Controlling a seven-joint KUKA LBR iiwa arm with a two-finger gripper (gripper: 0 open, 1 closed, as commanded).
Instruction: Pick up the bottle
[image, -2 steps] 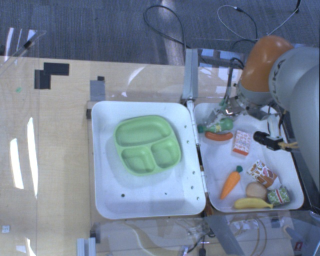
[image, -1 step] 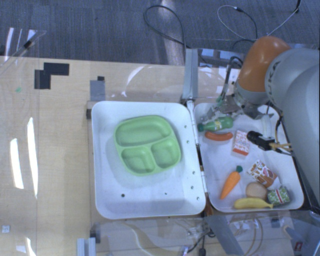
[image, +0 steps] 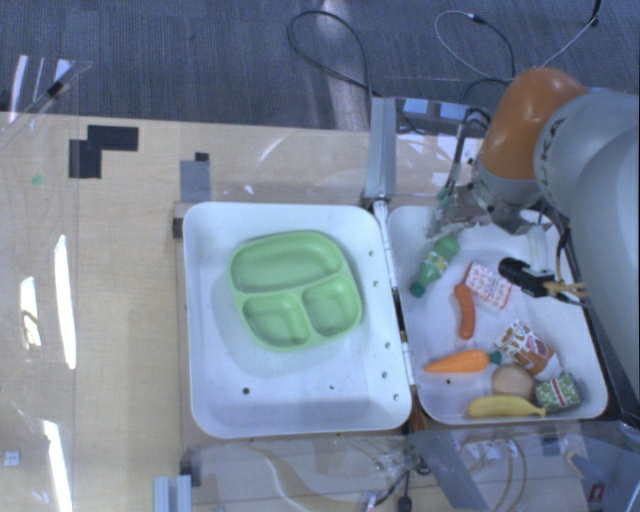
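Remote check, 1 overhead view. 2 white bins side by side on the bench (image: 100, 320).

Left bin (image: 205, 340): 1 green plate (image: 295, 290) with 3 compartments, sitting flat near the middle, slightly toward the far side.

Right bin (image: 437, 335): the bottle (image: 436, 262) lies on its side in the far-left part of this bin. It is green with a yellowish label. It lies at a slant, with the cap end toward the wall shared with the left bin and the base end toward the far side. It is close to that wall but I cannot say it touches.

The arm (image: 590, 170) comes in from the right, orange band (image: 525, 120) over the far-right corner of the right bin. The gripper (image: 450, 220) is at the base end of the bottle, right at or just above it. Contact: I cannot tell. State of the claw: I cannot tell from this angle whether it is wide, narrow or clamped on anything, so I log no grasp.

Other contents of the right bin:
- 1 orange-red sausage (image: 466, 312), just right of the bottle's cap end, apart from it.
- 1 small red-and-white carton (image: 488, 285) beside the sausage.
- 1 carrot (image: 458, 363) lying crosswise nearer the front.
- 1 patterned carton (image: 525, 347) to the right of the carrot.
- 1 round tan item (image: 512, 381), touching or almost touching the carrot's tip.
- 1 banana (image: 505, 407) along the near wall.
- 1 small green box (image: 557, 392) in the near-right corner.
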